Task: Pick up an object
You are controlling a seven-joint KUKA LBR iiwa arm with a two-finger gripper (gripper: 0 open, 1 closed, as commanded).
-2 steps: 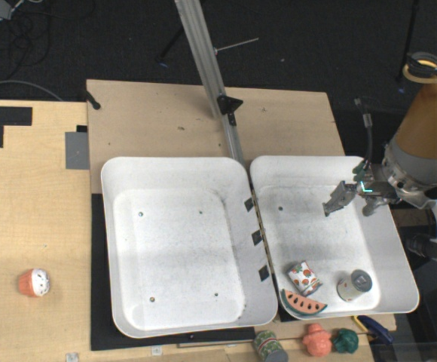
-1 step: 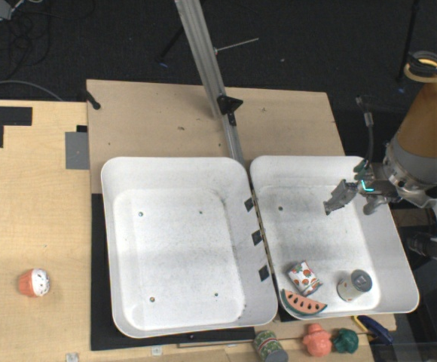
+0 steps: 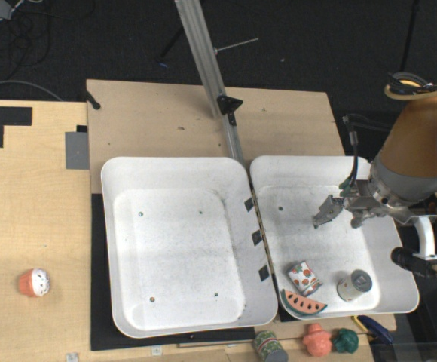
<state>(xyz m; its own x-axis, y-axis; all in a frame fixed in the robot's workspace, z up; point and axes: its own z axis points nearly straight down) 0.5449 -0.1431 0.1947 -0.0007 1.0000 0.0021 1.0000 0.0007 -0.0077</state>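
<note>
My gripper (image 3: 341,216) hangs over the middle of the right bin (image 3: 309,173), open, with nothing between its fingers. Along the bin's front edge, well in front of the gripper, lie three things. A small red-and-white patterned box (image 3: 303,277) is tilted on the floor. A watermelon-slice toy (image 3: 304,305) leans on the front rim just below it. A grey cylinder (image 3: 354,283) rests to their right. The left bin (image 3: 128,176) sits beside it.
A slanted metal rail (image 3: 207,59) runs from the back down to the seam between the bins. Small toys (image 3: 316,340) lie on the bench in front of the right bin. A red-and-white ball (image 3: 34,283) sits on the wooden table far left.
</note>
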